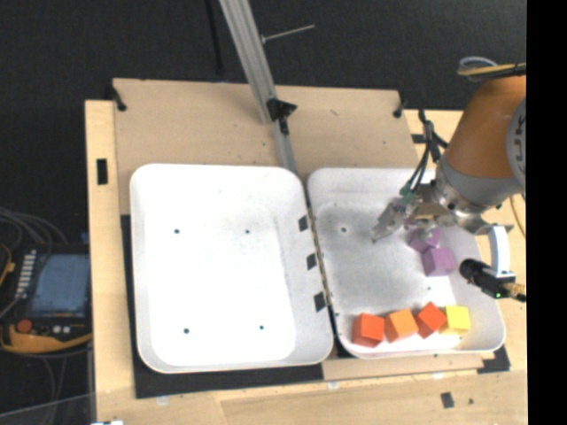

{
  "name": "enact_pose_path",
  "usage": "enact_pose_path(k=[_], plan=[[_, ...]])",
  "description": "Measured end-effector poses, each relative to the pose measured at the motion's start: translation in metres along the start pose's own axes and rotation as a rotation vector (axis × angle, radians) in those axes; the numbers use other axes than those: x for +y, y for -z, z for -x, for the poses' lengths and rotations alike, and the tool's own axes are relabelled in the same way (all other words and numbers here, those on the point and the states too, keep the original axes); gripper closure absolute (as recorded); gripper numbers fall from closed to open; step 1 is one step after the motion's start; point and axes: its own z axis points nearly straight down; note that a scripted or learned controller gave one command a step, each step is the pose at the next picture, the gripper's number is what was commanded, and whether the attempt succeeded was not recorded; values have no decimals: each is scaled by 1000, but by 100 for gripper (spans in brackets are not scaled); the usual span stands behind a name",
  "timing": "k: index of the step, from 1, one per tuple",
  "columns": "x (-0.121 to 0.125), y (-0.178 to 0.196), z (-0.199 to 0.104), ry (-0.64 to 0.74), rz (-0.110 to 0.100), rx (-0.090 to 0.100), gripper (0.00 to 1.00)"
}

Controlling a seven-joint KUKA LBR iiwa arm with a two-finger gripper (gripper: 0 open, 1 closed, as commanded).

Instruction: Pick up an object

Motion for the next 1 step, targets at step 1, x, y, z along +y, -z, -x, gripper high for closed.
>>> enact_pose_path(k=[1], plan=[[-5,-43,0,0,0,0,0]])
